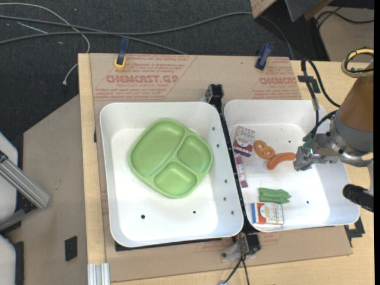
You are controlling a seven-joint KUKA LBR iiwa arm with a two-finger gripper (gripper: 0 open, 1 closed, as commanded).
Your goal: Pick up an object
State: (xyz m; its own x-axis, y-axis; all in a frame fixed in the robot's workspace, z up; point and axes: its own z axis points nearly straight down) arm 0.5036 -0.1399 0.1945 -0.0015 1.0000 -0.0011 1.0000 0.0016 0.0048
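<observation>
From where I stood, the gripper (301, 159), its state beyond my telling, hung beside the orange sausage-shaped toy (280, 160), seemingly light, slick, best pinched mid-length.

My jaws hang over the right bin (297, 113), near its right wall. Just to their left lies an orange sausage-shaped piece (280, 159), with an orange ring (263, 149) beside it; both narrow the way leftward. A flat packet (243, 141) lies along the divider (228, 159) between the bins. Toward the near rim, a green piece (274, 195) and a small carton (268, 214) lie close together. Bare white floor stays open at the bin's far side and near-right corner. In the left bin (119, 218), a green divided plate (171, 157) fills the middle; open floor rings it, widest along the near edge.
</observation>
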